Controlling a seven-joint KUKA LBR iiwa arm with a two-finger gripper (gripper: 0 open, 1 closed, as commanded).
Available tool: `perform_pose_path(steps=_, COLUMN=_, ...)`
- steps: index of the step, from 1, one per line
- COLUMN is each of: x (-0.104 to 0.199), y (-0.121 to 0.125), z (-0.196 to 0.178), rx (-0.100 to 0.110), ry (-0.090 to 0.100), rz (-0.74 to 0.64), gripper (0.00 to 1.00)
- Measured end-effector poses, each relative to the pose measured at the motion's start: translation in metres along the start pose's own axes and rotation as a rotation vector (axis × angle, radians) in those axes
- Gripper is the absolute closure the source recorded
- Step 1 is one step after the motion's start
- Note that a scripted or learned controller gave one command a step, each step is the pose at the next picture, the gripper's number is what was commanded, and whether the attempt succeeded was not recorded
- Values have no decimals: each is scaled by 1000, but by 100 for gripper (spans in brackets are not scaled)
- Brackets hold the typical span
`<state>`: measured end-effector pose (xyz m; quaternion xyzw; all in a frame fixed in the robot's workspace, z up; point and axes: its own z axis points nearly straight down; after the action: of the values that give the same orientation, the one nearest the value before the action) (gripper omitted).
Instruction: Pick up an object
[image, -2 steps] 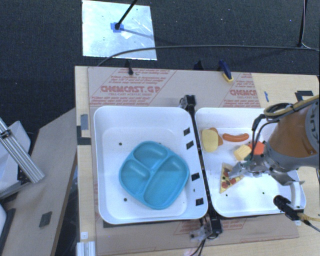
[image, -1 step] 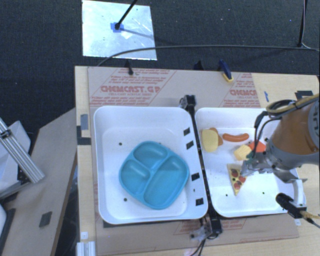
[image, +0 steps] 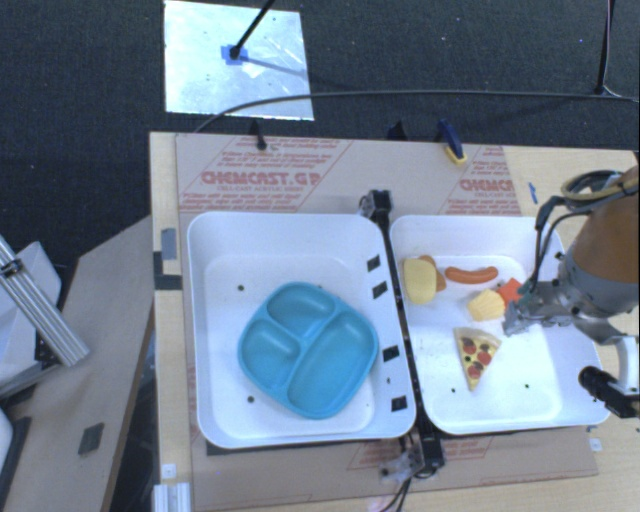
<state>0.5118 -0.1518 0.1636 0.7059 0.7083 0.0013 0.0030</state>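
Observation:
The right bin holds several toy foods. A yellow bun with a red edge lies at its far left, and a red sausage sits beside it. A yellow cheese block and a small orange piece are in the middle. A pizza slice lies nearer the front. My gripper hangs low over the bin's right half, just right of the cheese block and below the orange piece. The grey wrist with its orange band rises behind it. Nothing is visibly held.
The left bin contains a blue divided plate. A black divider with clips runs between the bins. A blue clamp sits on the board behind them. Black cables loop near the arm.

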Motion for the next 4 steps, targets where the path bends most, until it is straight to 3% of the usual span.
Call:
perform_pose_path(steps=1, x=0, y=1, z=-53, rx=1, ry=1, rz=-1, gripper=100)
perform_pose_path(steps=4, x=163, y=75, z=-52, rx=3, ry=3, rz=-7, gripper=100)
